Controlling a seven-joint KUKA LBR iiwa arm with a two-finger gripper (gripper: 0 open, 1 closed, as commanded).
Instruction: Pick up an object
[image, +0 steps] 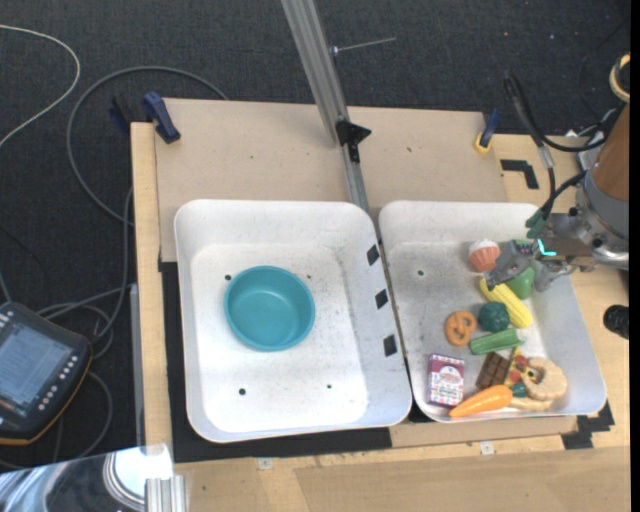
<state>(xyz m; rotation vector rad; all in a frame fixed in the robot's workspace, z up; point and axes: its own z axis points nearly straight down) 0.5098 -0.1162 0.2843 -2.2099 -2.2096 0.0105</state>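
Gripper (516, 262) hangs low over the right bin's (420, 300) far side, and we cannot tell its state. We see toy food crowded beneath it: yellow corn (510, 300) just below, a peach-coloured piece (483, 255) beside, then pretzel (460, 326), carrot (482, 401) and a small box (446, 379) nearer us. Well apart, a teal bowl (269, 307) sits in the left bin (200, 240).

Open floor in the right bin's (400, 300) left half, toys (497, 350) crowding its right side.

arm (610, 190) cut off at right edge, pendant (35, 365) cropped left, pincer (520, 262) tips too blurred to read
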